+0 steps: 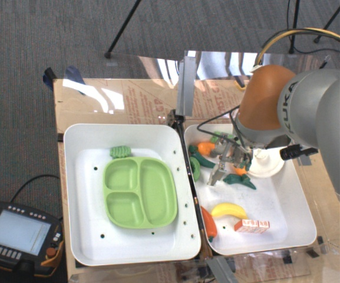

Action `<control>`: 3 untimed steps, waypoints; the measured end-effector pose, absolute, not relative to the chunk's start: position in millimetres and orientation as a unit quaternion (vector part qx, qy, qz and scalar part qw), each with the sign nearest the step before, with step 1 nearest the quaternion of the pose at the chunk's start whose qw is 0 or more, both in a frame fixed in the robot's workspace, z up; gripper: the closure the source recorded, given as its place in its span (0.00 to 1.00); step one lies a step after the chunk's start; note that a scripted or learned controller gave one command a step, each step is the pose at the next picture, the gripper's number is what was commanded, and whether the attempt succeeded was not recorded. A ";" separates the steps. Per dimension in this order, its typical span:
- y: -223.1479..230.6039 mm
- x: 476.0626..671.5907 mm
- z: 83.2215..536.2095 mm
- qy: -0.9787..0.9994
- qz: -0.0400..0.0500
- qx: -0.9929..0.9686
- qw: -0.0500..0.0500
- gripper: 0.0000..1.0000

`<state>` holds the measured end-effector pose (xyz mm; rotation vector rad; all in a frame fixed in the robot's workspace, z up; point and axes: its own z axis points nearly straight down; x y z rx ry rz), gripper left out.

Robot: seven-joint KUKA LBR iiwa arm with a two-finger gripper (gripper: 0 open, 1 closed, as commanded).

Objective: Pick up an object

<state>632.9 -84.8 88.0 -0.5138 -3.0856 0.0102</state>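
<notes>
The gripper [221,171] hung low over the right bin [287,229], its jaws' state unclear, beside a dark green toy [240,181]; best to centre on it before closing

A KUKA iiwa arm [311,108] shows its smooth, rounded grey casing, with part of the maker's name lettered in dark characters on the shell beside a bulbous orange band [267,99] that wraps the segment above the wrist. Below the band, the casing gives way to a metallic gripper [220,173] of bare silver brackets and small fittings, with thin black cables looping around it and a short black stub jutting from the grey body. A yellowish hose [293,35] and a black one arch over the arm's upper casing.
</notes>
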 end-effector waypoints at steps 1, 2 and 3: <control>-79.9 585.2 87.6 -0.988 0.000 -0.157 0.000 0.00; -88.6 605.1 87.7 -0.977 0.000 -0.214 0.000 0.00; -85.4 608.8 88.1 -0.960 0.000 -0.278 -0.001 0.00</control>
